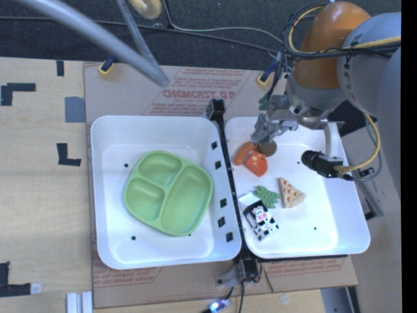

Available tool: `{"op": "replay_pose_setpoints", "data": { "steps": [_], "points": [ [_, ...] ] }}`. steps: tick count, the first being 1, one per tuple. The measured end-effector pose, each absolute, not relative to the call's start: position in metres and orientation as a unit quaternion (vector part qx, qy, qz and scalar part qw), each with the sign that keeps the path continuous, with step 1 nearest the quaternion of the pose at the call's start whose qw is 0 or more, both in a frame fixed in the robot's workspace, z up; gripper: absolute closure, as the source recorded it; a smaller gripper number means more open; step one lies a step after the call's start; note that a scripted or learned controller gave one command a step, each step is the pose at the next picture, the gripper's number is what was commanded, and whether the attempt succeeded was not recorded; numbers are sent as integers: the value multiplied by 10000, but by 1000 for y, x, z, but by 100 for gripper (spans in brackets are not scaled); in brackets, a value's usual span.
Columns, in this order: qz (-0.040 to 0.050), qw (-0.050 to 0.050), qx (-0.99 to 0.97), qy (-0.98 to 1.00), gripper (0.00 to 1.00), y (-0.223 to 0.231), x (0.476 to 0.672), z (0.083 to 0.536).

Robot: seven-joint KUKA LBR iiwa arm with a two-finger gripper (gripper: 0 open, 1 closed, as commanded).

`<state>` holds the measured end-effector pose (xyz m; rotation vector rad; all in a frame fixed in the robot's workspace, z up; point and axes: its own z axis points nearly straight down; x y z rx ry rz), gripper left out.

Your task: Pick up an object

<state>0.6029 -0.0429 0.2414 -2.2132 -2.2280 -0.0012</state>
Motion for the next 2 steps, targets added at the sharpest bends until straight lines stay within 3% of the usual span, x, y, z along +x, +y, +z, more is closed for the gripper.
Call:
{"op": "replay_pose_setpoints", "data": {
  "steps": [2],
  "points": [
    [5,7,-7050,-7092,100,64,630,222]
  ]
}}
